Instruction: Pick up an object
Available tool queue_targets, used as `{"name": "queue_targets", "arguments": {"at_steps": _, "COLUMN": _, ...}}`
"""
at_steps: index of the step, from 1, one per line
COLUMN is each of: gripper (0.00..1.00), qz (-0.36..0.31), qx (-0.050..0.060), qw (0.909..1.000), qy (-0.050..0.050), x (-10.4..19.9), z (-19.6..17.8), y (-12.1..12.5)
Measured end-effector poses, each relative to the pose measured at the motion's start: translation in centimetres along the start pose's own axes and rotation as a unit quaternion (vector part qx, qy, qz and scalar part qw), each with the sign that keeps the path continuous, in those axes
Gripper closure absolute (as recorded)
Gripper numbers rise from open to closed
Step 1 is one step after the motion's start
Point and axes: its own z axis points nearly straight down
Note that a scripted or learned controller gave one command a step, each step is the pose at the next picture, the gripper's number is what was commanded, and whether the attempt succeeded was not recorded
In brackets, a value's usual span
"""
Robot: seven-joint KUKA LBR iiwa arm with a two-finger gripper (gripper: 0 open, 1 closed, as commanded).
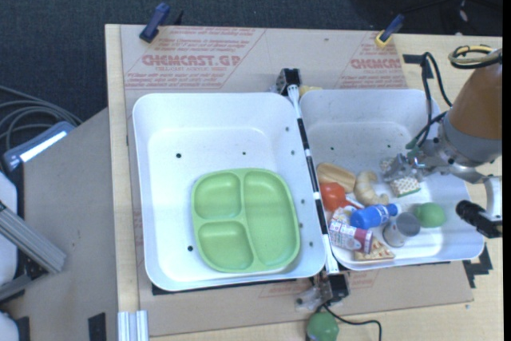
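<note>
We see the arm point(477, 112) reaching in from the right over the right bin point(359, 120), its orange band above a grey wrist. The jaws point(402, 168) hang low over the heap of objects there, and they look metallic and tangled against the clutter; we cannot tell how far apart they stand, nor whether anything sits between them. Their tip lies just above a small patterned packet point(406, 185), touching or nearly so; we cannot say which.

The things to pick lie gathered in the near half of that bin: a tan bread-like piece point(335, 172), a pale knobbly lump point(366, 187), a red-orange piece point(332, 195), a blue bottle point(373, 215) lying on its side, a grey cup point(398, 229), a green ball point(430, 214) and a labelled can point(346, 235) resting on a cracker-like slab point(375, 252).

The left bin point(160, 132) holds a green divided tray point(242, 219) with three compartments, lying flat. Both bins sit on the desk point(200, 60), whose board bears red printed lettering.
</note>
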Motion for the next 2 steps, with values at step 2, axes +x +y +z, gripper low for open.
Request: {"name": "queue_targets", "arguments": {"at_steps": 2, "gripper": 1.00, "qz": -0.002, "qx": -0.001, "qw": 1.0000, "qy": 0.001, "x": 14.8, "z": -9.1, "y": 10.6}}
